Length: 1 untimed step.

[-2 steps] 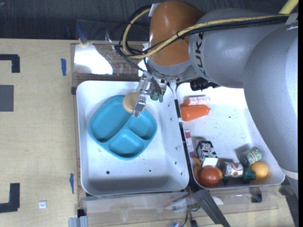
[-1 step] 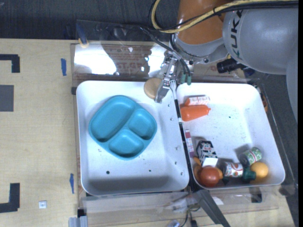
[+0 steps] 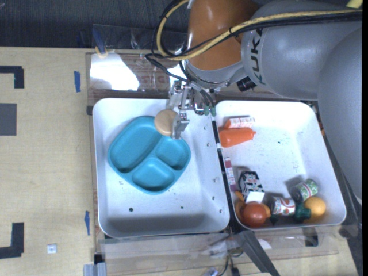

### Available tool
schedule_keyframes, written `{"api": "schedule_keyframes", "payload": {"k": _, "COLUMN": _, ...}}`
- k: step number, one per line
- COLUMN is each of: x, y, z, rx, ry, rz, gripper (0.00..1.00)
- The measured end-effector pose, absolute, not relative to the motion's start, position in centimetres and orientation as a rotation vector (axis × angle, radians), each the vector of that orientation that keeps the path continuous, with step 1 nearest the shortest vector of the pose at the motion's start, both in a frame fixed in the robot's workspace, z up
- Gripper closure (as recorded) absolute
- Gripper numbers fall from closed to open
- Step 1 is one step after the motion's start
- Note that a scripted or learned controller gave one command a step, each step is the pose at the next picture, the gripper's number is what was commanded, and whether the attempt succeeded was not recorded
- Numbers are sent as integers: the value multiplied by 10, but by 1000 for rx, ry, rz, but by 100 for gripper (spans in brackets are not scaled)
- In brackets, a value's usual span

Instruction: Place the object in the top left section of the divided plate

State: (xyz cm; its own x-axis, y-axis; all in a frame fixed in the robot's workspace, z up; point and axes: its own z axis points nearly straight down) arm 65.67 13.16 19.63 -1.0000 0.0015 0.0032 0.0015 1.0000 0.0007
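A blue divided plate [image 3: 148,154] lies tilted in the left bin [image 3: 115,206], with one large section and two smaller ones. My gripper [image 3: 175,122] hangs over the plate's upper right rim. A round tan object [image 3: 165,121], like a small bun, sits between its fingers, just above the rim of the plate. The arm's orange band and grey body rise behind it at the top right.
The right bin [image 3: 287,148] holds an orange carrot-like item [image 3: 237,135], a white and red packet [image 3: 239,122], a black and white carton [image 3: 249,183], a red tomato [image 3: 255,214], a small bottle [image 3: 286,207], a can [image 3: 306,188] and an orange ball [image 3: 315,206].
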Motion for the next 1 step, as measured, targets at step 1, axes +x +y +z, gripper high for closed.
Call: {"api": "schedule_keyframes", "payload": {"k": 1, "x": 648, "y": 179, "z": 116, "rx": 380, "ry": -3140, "rz": -10, "gripper": 100}}
